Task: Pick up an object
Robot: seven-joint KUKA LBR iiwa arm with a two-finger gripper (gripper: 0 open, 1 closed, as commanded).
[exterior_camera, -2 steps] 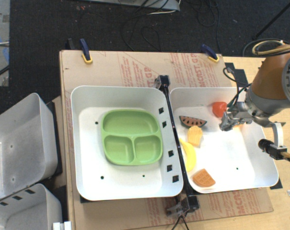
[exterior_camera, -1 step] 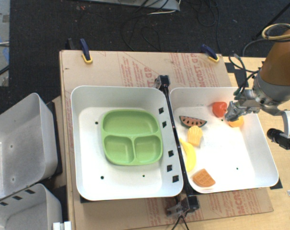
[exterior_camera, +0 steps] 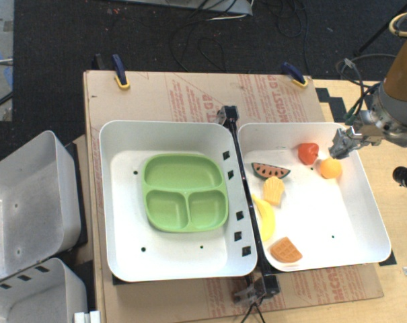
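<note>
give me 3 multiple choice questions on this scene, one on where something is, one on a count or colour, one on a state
1. Where is the green divided plate?
A. in the left bin
B. in the right bin
C. on the bare cardboard

2. How many compartments does the plate have?
A. two
B. three
C. five

3. How does the watermelon slice lie?
A. on the plate
B. stacked on the orange ball
C. flat on the floor of the right bin

Answers:
1 A, the plate sits in the left bin.
2 B, one long section above two smaller ones.
3 C, it rests on the white bin floor, apart from the red toy and the orange ball.
</note>
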